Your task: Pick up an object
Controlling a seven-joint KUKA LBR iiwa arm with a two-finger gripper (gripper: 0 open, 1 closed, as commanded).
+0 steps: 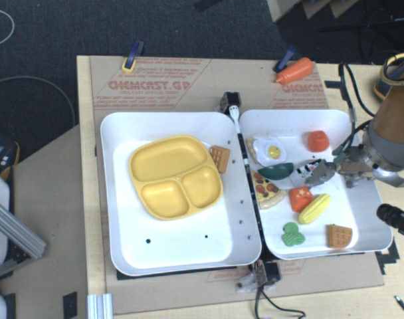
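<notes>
Approach is the step in hand, I judge: two-finger gripper (316, 172), grip state unclear, hovers in the right white bin (335, 118). Red plastic toy piece (300, 197) lies just below-left; next, descend and close.

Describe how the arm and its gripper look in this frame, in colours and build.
The arm comes in from the right edge: a rounded orange-brown section above a grey metallic wrist. The gripper is small, dark and silvery, with black parts near the tips. Black cables loop along the bench beside the arm. No markings are legible on it.
</notes>
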